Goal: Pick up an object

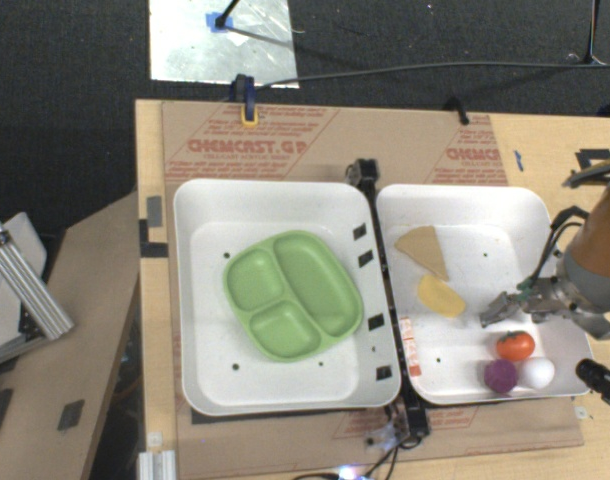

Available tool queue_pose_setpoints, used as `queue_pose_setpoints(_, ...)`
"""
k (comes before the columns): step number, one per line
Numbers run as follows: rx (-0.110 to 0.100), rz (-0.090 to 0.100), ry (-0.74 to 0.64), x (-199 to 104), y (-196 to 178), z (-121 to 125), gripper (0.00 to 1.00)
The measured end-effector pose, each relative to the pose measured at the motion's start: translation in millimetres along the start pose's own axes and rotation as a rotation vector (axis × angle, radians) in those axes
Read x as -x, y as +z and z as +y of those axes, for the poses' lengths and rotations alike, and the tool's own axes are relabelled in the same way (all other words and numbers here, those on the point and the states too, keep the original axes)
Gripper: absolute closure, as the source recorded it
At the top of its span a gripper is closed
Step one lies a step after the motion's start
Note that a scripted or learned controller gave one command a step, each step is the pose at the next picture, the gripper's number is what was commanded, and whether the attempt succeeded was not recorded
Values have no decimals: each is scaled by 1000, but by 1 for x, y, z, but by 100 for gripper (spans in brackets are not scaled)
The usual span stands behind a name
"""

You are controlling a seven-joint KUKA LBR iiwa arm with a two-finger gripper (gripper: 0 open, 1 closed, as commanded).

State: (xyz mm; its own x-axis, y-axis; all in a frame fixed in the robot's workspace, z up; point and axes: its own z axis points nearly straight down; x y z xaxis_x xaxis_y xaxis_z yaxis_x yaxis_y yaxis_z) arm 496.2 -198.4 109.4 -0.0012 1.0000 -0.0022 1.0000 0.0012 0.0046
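While the green divided plate (293, 295) sits alone in the left bin (200, 208), the gripper (505, 308) hangs low at the right of the frame over the right bin (465, 208), its fingers apparently spread and pinching nothing, just above a red tomato (515, 345). A purple ball (501, 375) and a white egg (537, 372) lie below the tomato near the bin's lower edge, with a yellow block (441, 296) and a tan wedge (425, 250) toward the bin's upper left.

Bare floor is lying open across the right bin (530, 208) behind the yellow piece (441, 296); tomato (515, 346), purple ball (501, 375) and white egg (538, 372) are crowding its near corner.
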Motion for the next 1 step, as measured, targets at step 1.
queue_pose_setpoints(1, 0, 1, 0, 0, -9, 1, 100)
